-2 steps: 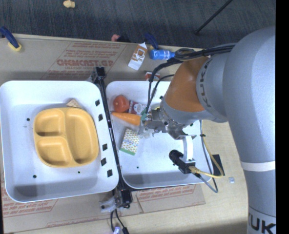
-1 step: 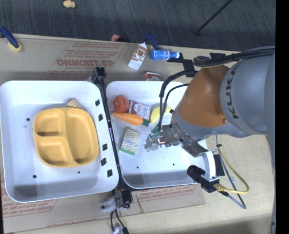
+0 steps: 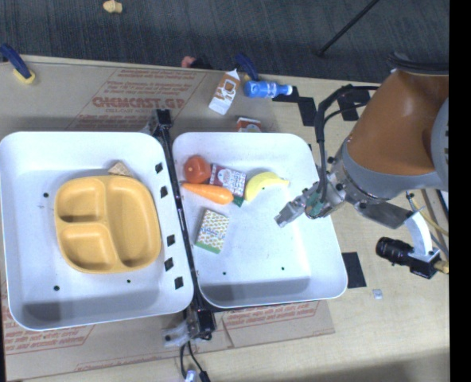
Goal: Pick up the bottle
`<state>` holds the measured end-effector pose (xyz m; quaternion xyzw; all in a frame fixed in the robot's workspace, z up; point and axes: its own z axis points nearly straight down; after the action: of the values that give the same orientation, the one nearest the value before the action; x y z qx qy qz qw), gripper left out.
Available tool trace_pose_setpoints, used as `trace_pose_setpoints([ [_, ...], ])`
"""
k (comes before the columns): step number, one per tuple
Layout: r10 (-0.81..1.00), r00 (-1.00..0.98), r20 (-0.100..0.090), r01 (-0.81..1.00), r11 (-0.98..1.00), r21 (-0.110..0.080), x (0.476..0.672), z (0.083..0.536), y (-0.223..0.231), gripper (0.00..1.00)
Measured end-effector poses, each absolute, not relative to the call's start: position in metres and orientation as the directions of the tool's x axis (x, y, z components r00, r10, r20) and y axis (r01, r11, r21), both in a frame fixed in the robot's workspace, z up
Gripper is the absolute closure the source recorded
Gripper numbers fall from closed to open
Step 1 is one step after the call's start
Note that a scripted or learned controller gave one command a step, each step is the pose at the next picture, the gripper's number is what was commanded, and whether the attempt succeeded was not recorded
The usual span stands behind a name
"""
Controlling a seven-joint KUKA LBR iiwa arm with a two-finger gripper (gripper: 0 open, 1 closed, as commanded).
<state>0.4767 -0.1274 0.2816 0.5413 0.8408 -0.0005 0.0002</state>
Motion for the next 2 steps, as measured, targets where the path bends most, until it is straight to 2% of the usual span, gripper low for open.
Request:
trace_pose_setpoints([
  [1,0.876,-0.482,0.002,0.876,0.482,-0.003,0.476,0.212,-0.109,1.0],
  [2,0.554,-0.833,0.003,0.554,0.833,-0.002,0.477,0.2,-0.079,1.0],
])
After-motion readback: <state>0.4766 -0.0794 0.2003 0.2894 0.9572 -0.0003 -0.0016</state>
